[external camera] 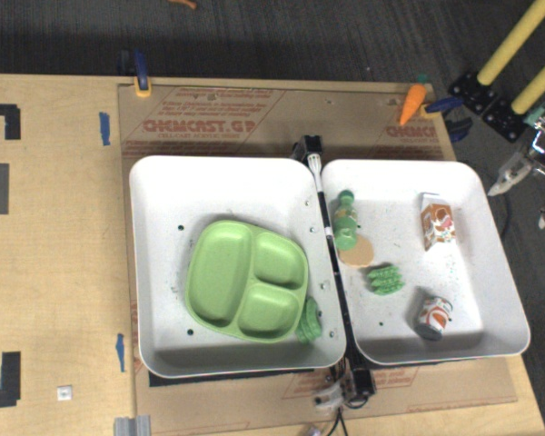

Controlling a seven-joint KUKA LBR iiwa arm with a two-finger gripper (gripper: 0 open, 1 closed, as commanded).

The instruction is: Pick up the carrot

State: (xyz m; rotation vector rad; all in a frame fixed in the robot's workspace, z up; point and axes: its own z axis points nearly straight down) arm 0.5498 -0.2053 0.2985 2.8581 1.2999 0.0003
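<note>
The small orange plastic carrot with a green top [411,104] lay outside both bins, on the brown cardboard sheet [254,116] covering the wooden surface [54,243], just beyond the far right corner of the right shallow white bin [490,271]. It rested tilted, green end up and away, close to a blue clamp [440,105].

The pincer [518,173] sat at the right edge of the view, off the bin's right rim and well apart from the carrot; it was too small and cut off for me to tell its state.

Inside the right bin lay a green toy bottle [345,221], a tan disc [356,252] touching it, a green leafy toy [384,279] and two white-and-red packets [437,222] [431,314]. The left white bin [163,207] held a green divided plate [247,280].

By my judgement the task was at its opening: the approach had not been made and nothing was grasped. The next move would call for travel over the back of the right bin to a point above the carrot, then a descent aligned across its narrow body, taking care of the nearby clamp and the bin's raised rim
</note>
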